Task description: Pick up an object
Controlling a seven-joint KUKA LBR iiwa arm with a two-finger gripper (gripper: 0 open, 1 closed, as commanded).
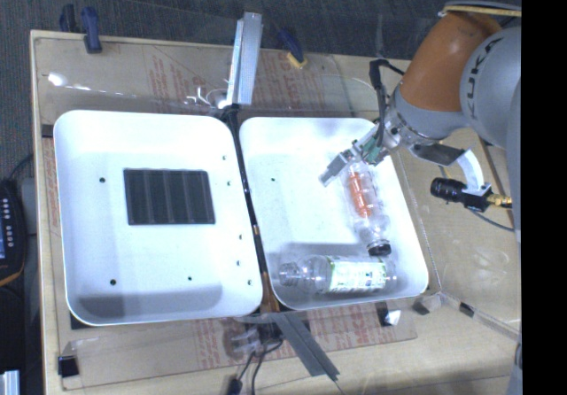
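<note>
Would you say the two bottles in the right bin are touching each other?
Cannot tell. In the camera view the orange-label bottle's black cap ends right above the green-label bottle, with no clear gap visible.

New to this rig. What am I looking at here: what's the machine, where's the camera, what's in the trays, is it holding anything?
One camera, fixed above the bench, looks down at a slant. The grey machine with the orange band at the right is a robot arm; its two-finger gripper hangs over the right bin. Two shallow white bins sit side by side. The left bin holds a dark ribbed rectangular panel. The right bin holds two clear plastic bottles: a small bottle with an orange label just below the gripper, black cap toward the near side, and a larger bottle with a green-white label lying along the near wall. Whether the gripper actually grips anything cannot be told at this angle; the small bottle seems to lie in the bin.
</note>
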